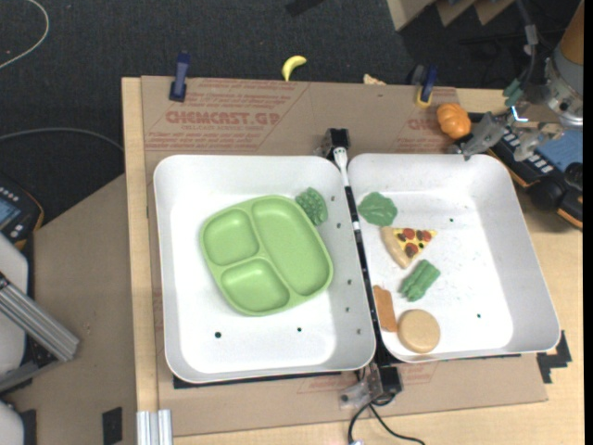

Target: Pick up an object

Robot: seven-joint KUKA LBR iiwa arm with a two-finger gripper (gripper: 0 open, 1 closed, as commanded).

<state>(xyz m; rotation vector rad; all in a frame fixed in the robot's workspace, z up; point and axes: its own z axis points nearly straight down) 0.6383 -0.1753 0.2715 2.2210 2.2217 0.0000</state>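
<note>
The right bin (pixel 519 248) holds a green leafy toy (pixel 377 208), a pizza slice (pixel 409 243), a green vegetable piece (pixel 420 280), an orange-brown stick (pixel 384 309) and a round tan bun (pixel 419 330). In the left bin (pixel 176 248) lie a green divided plate (pixel 265 254) and a green broccoli piece (pixel 312 205) at the plate's far right corner. My gripper (pixel 479 140) hangs over the far right corner of the right bin, above its rim and apart from all the toys. Nothing can be seen in its grasp.
A small orange fruit (pixel 453 120) sits on the cardboard just behind the right bin, close to the gripper. A yellow banana (pixel 294 65) lies at the board's far edge. Blue clamps (pixel 179 77) hold the board. The arm (pixel 556 82) comes in from the upper right.
</note>
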